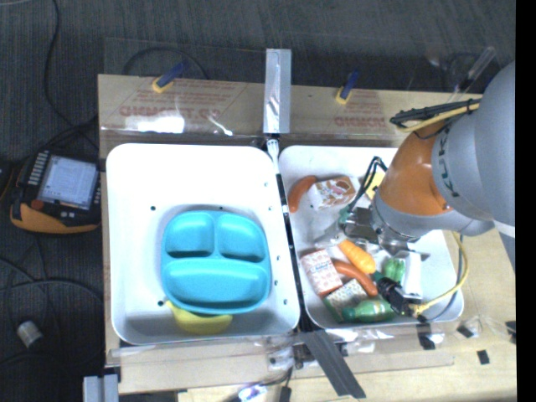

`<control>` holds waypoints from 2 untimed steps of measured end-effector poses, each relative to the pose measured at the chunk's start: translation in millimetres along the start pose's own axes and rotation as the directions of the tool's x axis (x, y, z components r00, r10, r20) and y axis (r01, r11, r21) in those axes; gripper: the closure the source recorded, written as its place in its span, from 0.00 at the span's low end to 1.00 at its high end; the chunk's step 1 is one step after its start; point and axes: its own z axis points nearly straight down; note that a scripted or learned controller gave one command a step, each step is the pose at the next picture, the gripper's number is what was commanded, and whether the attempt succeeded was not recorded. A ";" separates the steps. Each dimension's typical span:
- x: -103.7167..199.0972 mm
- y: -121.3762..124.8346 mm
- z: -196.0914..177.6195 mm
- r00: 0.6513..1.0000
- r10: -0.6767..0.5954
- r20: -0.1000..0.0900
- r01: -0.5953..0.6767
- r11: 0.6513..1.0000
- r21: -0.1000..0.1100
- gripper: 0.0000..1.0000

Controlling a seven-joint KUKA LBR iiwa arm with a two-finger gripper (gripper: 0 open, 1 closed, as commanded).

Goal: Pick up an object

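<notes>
Orange is catching our eye first: we are looking at the plastic carrot (358,255) lying in the right bin (444,249), and we are taking it as the landmark and the likeliest thing to pick. The gripper (374,231) is hanging just up and right of the carrot, nearly over its upper end. The carrot's long axis is running from upper left to lower right, so we are judging that the claw needs a short drop and a turn across that axis. We cannot tell how far the claw is open, nor whether it is holding anything, since the wrist is hiding it
</notes>
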 end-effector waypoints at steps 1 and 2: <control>0.6 1.1 -9.9 1.000 0.000 -0.003 0.000 1.000 -0.001 1.00; 95.9 -24.2 -140.1 0.996 -0.087 0.000 0.087 0.996 0.019 1.00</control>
